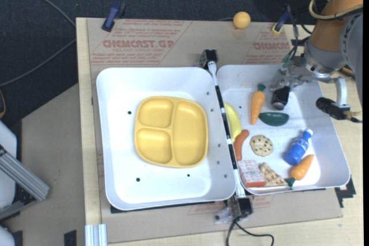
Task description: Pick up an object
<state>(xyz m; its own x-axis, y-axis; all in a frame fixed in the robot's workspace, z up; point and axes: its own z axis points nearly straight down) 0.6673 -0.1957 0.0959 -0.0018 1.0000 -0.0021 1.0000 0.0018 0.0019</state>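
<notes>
Arm reaches in from the right, gripper (280,96) low over right bin (340,150) (beside carrot (256,105)). Finger state: can't tell.

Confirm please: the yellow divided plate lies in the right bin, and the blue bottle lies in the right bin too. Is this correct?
Not quite. The camera view shows the plate in the left bin, not the right one. The bottle does lie in the right bin.
</notes>
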